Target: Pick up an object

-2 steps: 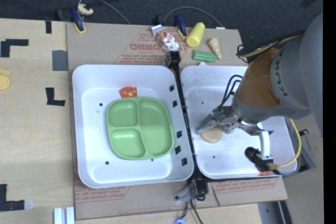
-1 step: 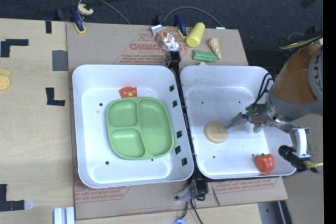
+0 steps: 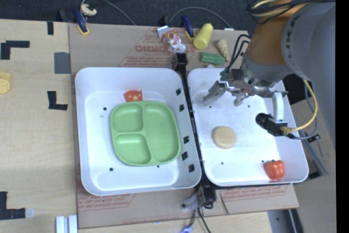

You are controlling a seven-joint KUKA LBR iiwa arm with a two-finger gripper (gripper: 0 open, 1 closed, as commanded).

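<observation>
My gripper hangs over the back part of the right bin, its two fingers spread apart with nothing between them. A tan round cookie-like disc lies in the middle of that bin, in front of the gripper and apart from it. A red pepper sits near the bin's front right corner. In the left bin a green divided plate rests flat, with a small orange-red item just behind it.
Behind the bins on the cardboard lie a yellow bottle-shaped toy, a green piece, a beige piece and a small packet. A black cable and connector hang over the right bin's right side.
</observation>
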